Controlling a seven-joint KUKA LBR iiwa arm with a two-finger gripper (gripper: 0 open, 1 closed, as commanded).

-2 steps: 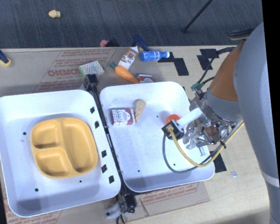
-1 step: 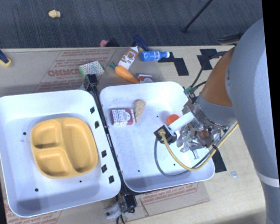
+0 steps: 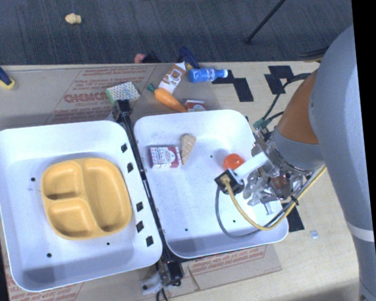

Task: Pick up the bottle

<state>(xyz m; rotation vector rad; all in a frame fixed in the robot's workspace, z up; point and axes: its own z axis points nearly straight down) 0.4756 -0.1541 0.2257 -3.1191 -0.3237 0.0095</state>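
Tool (image 3: 261,189) low at the right bin's (image 3: 203,234) near right side, cannot tell its grip, small orange-red ball (image 3: 234,160) just beside it, red packet (image 3: 164,157) farther left, yellow tray (image 3: 86,196) in left bin, bottle (image 3: 206,75) far off on the surface (image 3: 300,281) behind the bins

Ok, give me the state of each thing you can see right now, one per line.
claw: over the right bin's right side, open or shut unclear.
blue bottle: lying on its side on the bench, beyond the bins.
yellow tray: flat in the left bin.
red packet: flat in the right bin.
orange ball: beside the claw.
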